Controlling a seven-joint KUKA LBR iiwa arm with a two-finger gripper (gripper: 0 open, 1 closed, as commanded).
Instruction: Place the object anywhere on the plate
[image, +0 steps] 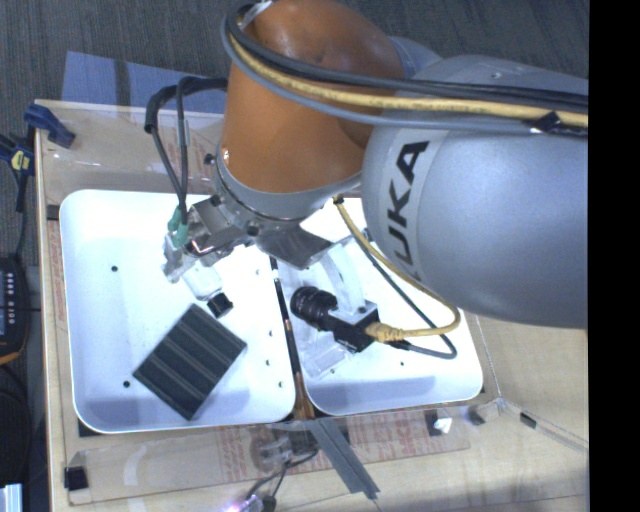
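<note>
- The grey arm (470, 200) comes in from the right. Its orange band (290, 110) covers the back edge of both bins.
- The gripper (203, 272) is low over the left bin (85, 300), in the upper middle and short of the shared wall. I cannot tell whether it is spread or pressed together, because the wrist hardware hides it.
- A small black piece (219, 303) sits right at the gripper's lower end. I cannot tell whether it is loose or part of the tool.
- The dark ribbed slab (190, 360) is the one clear thing in the left bin. It lies flat and is turned diagonally.
- The slab's lower corner is near the front wall and its right corner is near the wall between the bins. Its upper corner lies just below the small black piece, and I cannot tell whether they touch.
- The left bin has open floor along its whole left side, from the back corner to the front, and a narrower strip behind the slab.
- In the right bin (440, 385), a black connector (312, 305) and a yellow-ended cable (400, 335) hang over the middle. The front strip is bare.
- The arm overhangs the right bin's far side.
- A blue clamp (45, 125) sits on the bench at the back left corner.
- Black cables (165, 110) loop above the left bin's back edge.
</note>
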